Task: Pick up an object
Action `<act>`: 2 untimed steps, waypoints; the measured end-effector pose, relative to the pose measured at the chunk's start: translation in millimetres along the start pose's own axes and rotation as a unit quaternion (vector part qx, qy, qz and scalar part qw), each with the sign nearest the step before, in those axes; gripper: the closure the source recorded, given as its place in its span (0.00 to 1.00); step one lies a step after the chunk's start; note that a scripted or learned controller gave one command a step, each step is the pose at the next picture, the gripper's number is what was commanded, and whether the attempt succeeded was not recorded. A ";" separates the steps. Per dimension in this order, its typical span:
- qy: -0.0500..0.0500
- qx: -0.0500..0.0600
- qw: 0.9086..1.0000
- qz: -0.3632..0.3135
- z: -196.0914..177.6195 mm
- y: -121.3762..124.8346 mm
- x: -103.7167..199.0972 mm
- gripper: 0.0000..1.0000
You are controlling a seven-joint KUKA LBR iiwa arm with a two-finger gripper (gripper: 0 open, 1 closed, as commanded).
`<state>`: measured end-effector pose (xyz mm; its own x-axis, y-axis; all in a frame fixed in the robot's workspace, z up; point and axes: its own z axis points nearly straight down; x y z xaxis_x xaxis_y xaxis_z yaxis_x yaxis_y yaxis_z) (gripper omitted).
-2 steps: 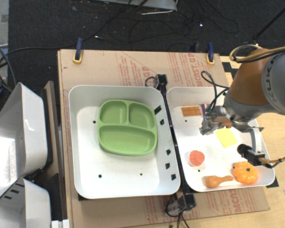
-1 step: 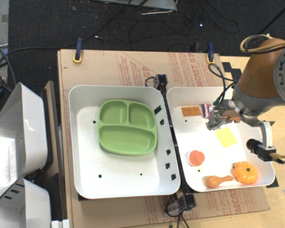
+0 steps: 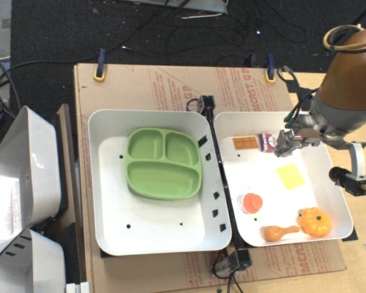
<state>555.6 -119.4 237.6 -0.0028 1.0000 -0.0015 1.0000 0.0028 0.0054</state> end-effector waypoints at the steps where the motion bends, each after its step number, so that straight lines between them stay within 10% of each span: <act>1: 0.001 0.003 1.000 -0.003 9.4 7.1 57.7 1.00; 2: 0.001 0.002 1.000 -0.003 2.4 11.1 104.4 1.00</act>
